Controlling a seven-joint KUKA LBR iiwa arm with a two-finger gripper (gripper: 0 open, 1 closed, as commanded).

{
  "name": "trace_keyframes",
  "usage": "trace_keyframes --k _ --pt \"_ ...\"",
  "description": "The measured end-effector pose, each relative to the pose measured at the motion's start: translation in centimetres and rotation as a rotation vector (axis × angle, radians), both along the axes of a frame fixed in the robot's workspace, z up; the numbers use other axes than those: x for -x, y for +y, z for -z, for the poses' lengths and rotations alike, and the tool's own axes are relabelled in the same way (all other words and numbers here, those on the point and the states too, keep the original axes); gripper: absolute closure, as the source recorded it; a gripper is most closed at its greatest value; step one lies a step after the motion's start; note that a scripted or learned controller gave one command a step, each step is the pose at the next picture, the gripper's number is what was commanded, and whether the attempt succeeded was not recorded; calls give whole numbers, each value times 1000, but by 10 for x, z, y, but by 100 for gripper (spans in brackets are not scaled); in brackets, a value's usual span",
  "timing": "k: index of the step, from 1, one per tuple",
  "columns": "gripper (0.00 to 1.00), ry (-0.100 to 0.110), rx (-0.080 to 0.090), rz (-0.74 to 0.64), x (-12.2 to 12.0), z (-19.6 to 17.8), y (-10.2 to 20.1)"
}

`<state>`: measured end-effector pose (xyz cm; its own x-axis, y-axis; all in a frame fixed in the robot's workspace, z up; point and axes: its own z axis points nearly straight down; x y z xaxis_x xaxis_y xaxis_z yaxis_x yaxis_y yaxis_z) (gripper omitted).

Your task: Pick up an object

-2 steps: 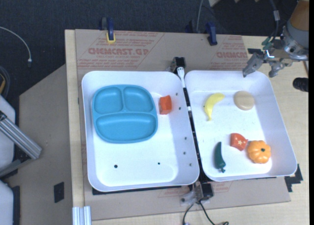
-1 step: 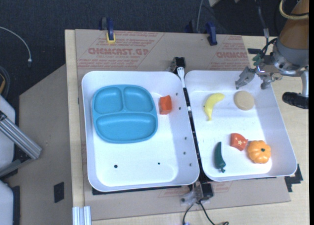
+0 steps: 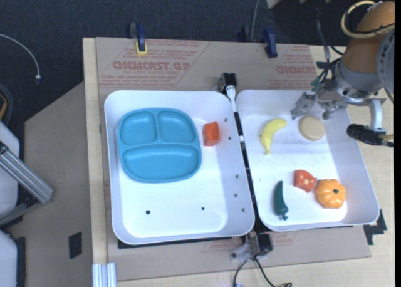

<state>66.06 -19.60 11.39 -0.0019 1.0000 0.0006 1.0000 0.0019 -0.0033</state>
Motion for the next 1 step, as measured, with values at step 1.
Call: trace_keyframes --k 1 --pt "100 -6 2 -1 -1 -14 0"
